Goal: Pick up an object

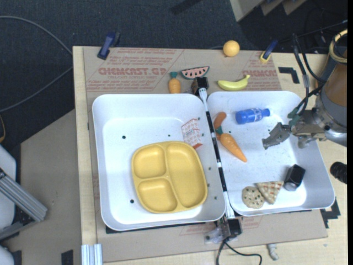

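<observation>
1. The gripper is hanging over the right bin, reaching in from the right. One grey finger is pointing down and left; the other is hidden against the wrist, so I cannot tell how far it is open. Nothing is showing between the fingers, so I am judging it to be carrying nothing.

2. No single object is being named by the task. Nearest candidates: the blue bottle lying just up and left of the gripper, the carrot lying to its left near the bin wall, and the black block sitting below it and slightly right.

3. The gripper is hovering over bare floor between these things. If it is descending straight from here, it is likely closing on nothing.

4. The bottle is lying on its side; a pinch off its middle is likely rolling it away.

5. The carrot is tapering and resting close to the divider, so a finger is risking striking the wall.

6. The cookie and pizza slice, lower left of the gripper, are lying flat and touching; fingers are likely sliding over them.
</observation>
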`<action>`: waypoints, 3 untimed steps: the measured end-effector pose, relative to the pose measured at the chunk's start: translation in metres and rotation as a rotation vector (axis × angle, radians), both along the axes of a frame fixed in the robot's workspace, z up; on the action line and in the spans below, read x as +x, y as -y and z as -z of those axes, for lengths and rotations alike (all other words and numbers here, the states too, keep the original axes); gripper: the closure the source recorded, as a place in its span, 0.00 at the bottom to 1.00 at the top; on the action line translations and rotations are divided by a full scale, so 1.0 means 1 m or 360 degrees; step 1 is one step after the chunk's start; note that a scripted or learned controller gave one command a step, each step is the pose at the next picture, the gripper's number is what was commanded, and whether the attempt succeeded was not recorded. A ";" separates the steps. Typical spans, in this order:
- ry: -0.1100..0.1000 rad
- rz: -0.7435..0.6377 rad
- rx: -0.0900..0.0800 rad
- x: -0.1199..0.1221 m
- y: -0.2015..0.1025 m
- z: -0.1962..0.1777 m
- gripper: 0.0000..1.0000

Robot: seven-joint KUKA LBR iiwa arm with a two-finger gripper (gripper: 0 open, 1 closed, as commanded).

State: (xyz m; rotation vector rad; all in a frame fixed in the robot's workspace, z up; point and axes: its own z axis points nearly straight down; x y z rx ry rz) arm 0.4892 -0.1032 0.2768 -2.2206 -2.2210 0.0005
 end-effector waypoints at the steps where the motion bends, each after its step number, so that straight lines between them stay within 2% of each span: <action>1: -0.0004 0.0000 0.0001 0.083 -0.008 0.108 0.00; 2: 0.0000 0.0001 0.0000 0.064 -0.011 0.192 0.00; 3: 0.0003 0.0003 -0.0001 0.064 -0.011 0.183 1.00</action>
